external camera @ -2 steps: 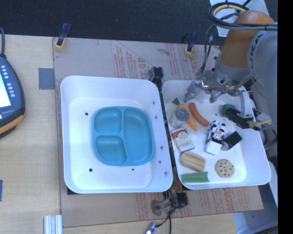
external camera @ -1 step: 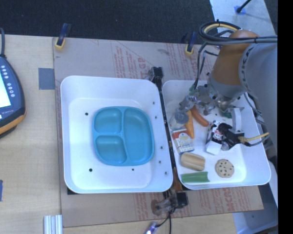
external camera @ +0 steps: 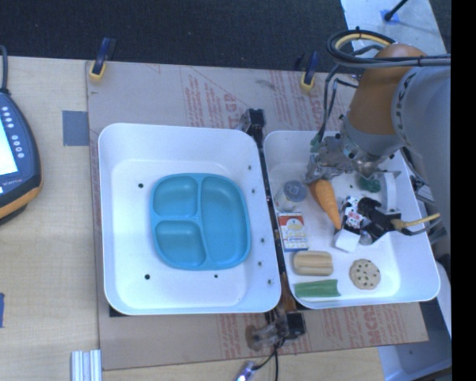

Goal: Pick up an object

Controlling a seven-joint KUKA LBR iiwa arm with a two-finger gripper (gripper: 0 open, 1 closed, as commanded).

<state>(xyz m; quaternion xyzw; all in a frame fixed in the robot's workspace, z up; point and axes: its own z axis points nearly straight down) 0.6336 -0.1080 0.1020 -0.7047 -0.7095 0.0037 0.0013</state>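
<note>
tablet cut by left edge, fingers' state unclear

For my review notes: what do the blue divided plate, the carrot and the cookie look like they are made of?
Blue divided plate: likely moulded plastic, one even colour with a smooth, faintly glossy surface. Carrot: probably toy plastic or rubber, uniform orange, smooth. Cookie: seems a toy too, flat tan disc with dark spots; too small to tell the material.

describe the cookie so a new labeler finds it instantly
Look in the right-hand white bin, the one crowded with toy food, not the one holding the blue plate. Go to its near right corner. The cookie is the flat, round tan disc with dark chips, right of the oblong bread roll.
</note>
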